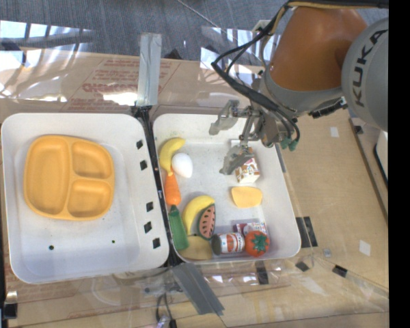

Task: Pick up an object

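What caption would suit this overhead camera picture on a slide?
Robot claw hovers over toy food in the right bin; a yellow divided tray sits in the left bin.

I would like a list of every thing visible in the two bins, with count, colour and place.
divided tray: 1, yellow-orange, left bin
bananas: 2, yellow, right bin, left side
egg: 1, white, beside upper banana
carrot: 1, orange, left edge
watermelon slice: 1, red, centre front
can: 1, red label, front
tomato: 1, red, front right
flat piece: 1, yellow-orange, right
small carton: 1, white-red, under pincer
pincer: 1, grey, over right bin
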Robot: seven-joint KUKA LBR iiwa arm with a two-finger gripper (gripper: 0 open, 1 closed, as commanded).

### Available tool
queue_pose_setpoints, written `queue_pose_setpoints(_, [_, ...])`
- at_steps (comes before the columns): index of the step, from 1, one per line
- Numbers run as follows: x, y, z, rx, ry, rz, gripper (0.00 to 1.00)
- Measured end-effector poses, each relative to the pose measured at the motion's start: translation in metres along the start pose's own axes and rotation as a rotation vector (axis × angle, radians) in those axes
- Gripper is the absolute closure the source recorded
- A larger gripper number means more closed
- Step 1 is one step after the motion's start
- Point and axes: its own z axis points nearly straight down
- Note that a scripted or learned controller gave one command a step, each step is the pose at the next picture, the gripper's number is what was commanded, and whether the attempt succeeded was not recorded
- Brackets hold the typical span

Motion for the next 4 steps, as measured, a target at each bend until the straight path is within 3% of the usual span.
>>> queue_pose_setpoints(1, [0.061,0.001,0.178,-0.003,0.006,-0.032,0.0])
queue_pose_setpoints(2, [0.048,0.002,0.199,0.001,0.002,-0.013,0.0])
queue_pose_setpoints(3, [0.047,0.004,0.192,-0.001,0.004,-0.021,1.0])
queue_pose_setpoints(4, [-0.008,0.013,0.035,0.001,-0.009,-0.194,1.0])
